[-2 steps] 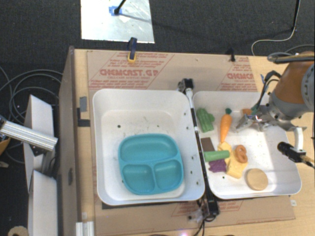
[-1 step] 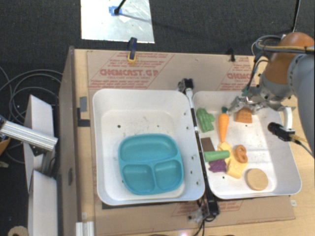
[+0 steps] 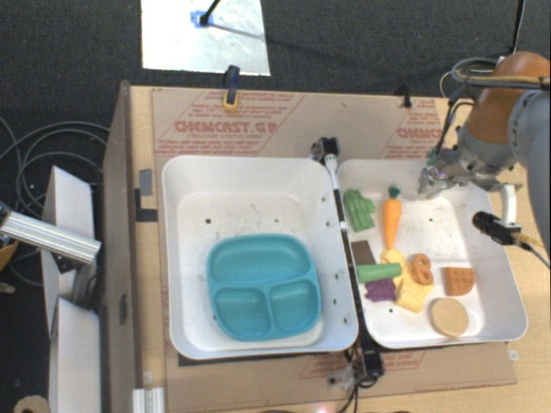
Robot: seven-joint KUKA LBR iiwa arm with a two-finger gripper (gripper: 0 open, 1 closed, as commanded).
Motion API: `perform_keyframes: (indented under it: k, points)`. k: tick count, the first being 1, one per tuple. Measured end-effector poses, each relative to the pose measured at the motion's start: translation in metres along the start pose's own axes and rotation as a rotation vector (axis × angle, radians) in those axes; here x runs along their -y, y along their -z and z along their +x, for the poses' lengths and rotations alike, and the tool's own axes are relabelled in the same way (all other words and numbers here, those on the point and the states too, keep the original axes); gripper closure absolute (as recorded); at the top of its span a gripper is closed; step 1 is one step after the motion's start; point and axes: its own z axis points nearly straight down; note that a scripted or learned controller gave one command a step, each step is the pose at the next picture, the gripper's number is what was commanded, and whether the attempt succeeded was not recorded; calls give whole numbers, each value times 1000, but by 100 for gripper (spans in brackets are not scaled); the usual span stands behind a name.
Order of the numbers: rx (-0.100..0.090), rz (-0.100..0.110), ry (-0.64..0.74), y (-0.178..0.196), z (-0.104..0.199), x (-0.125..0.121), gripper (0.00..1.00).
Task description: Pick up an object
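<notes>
The right bin holds several toy foods: a green leafy piece, an orange carrot, a brown bar, a green stick, a purple piece, yellow cheese, an orange pretzel, a waffle and a tan round cookie. My gripper hangs over the bin's far right corner, a little right of the carrot's top. Nothing shows between its fingers.
The left bin carries a blue sectioned plate. A black clip sits on the rim between the bins. The grey arm comes in from the upper right. A black part juts over the right bin's edge.
</notes>
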Motion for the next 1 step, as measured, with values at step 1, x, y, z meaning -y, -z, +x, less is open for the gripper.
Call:
perform_keyframes:
  k: [1]
  points:
    - [-5, 8, -6, 84, 33, 82, 100]
